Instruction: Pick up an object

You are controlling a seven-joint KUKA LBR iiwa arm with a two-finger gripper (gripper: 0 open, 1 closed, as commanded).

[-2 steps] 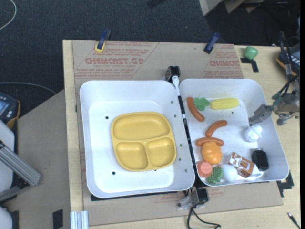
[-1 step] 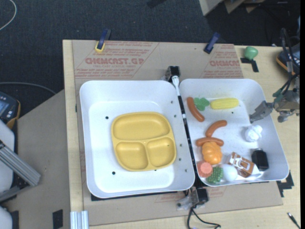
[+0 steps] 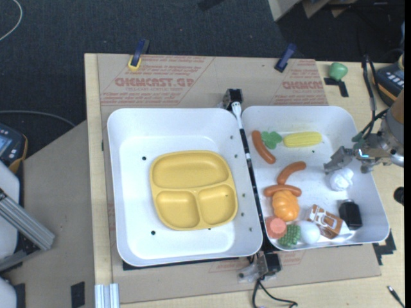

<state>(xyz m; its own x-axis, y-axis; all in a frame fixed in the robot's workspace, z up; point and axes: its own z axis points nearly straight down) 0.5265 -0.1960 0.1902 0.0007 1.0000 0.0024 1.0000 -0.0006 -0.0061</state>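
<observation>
Knobbly green broccoli (image 3: pixel 292 235) nearest; metal tool (image 3: pixel 347 161) above smooth white ball (image 3: pixel 340 180), grip unclear.

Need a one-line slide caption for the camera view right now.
Claw over the right bin beside a white object; yellow tray in the left bin.

- Bright, even overhead light; the white bins (image 3: pixel 122 172) nearly wash out.
- Shadows are soft and short.
- Slight softness throughout, small items lack detail.

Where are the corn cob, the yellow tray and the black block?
corn cob (image 3: pixel 302 139): camera view, mid-length of cob.
yellow tray (image 3: pixel 190 171): camera view, large top compartment.
black block (image 3: pixel 350 213): camera view, top face.
</observation>
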